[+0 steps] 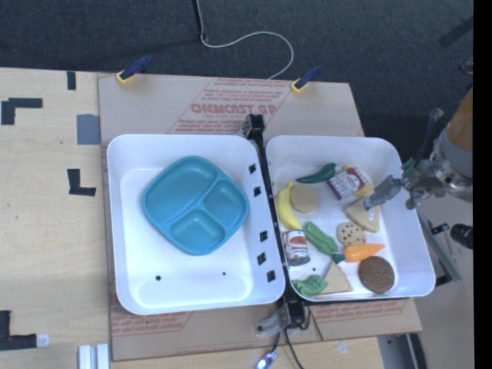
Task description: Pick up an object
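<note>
While the gripper (392, 192) hangs over the right bin (400, 160), we cannot tell how it is set, and nothing is lifted yet. Its tip is above the cheese wedge (363, 217); banana (287, 206), carrot (363, 251) and cookie (377, 274) lie nearby, awaiting a pick.

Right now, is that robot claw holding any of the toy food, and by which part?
Nothing is held. The gripper hangs above the right bin's right side, just over the cheese wedge, with no item between its fingers.

mirrored red "chemcast gp" on cardboard sheet (231, 106)
</note>
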`<state>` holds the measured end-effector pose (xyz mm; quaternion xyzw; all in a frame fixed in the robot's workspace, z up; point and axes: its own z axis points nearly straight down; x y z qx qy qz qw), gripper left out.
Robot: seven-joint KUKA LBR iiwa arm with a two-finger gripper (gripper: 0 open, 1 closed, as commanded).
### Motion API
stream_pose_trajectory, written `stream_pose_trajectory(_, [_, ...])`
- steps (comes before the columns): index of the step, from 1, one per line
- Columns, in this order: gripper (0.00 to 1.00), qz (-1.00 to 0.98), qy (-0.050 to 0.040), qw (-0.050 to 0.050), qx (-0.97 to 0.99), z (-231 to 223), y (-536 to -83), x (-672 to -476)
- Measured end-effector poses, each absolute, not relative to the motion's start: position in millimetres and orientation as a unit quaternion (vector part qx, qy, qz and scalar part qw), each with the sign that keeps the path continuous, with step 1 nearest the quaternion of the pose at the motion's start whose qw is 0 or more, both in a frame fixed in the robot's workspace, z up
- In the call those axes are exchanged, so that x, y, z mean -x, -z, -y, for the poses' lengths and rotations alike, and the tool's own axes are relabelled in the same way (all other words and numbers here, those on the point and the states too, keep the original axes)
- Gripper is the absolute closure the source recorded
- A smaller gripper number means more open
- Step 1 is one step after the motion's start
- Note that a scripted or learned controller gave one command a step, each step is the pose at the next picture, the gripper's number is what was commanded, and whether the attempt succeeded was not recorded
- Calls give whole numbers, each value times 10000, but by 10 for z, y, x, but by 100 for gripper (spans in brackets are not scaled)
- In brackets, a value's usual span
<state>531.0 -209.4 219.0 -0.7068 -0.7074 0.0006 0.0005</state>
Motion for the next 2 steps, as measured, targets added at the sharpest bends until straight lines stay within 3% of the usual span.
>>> stream_pose_trajectory(1, [0,7063,-33,63,7079,2225,-1022,-5040])
stream_pose_trajectory(2, [0,7076,7,-11,7066,2031,-1805,-4838])
